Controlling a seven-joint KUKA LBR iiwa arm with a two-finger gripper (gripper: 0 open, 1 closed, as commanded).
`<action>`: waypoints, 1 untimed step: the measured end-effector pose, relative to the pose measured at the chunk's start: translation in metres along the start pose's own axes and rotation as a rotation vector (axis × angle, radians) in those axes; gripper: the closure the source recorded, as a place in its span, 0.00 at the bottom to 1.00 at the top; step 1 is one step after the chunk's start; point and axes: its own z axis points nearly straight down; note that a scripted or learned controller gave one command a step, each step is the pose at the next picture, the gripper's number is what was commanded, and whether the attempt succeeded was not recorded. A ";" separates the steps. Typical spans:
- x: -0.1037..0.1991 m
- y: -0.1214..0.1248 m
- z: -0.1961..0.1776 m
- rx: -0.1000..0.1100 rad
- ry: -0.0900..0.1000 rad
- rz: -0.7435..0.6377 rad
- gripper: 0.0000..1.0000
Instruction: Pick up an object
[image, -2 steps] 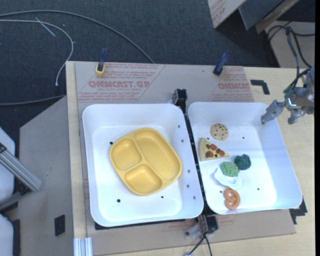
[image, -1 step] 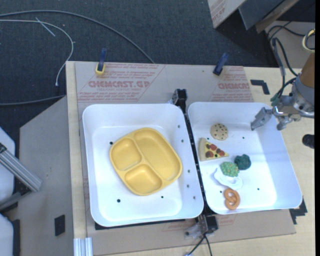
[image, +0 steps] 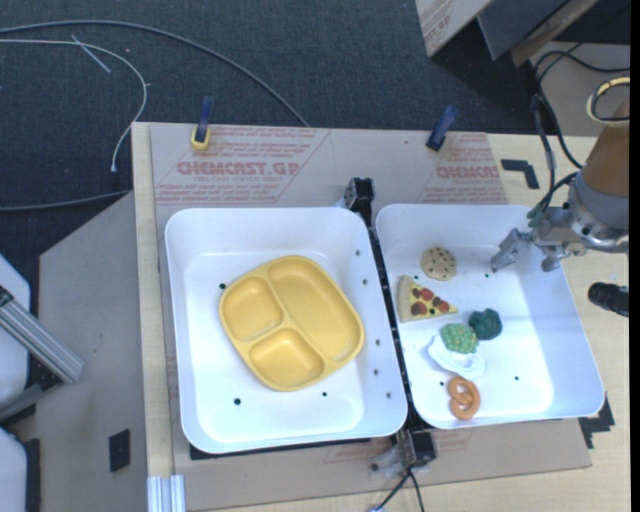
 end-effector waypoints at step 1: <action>0.001 -0.004 0.063 0.005 0.002 0.000 0.00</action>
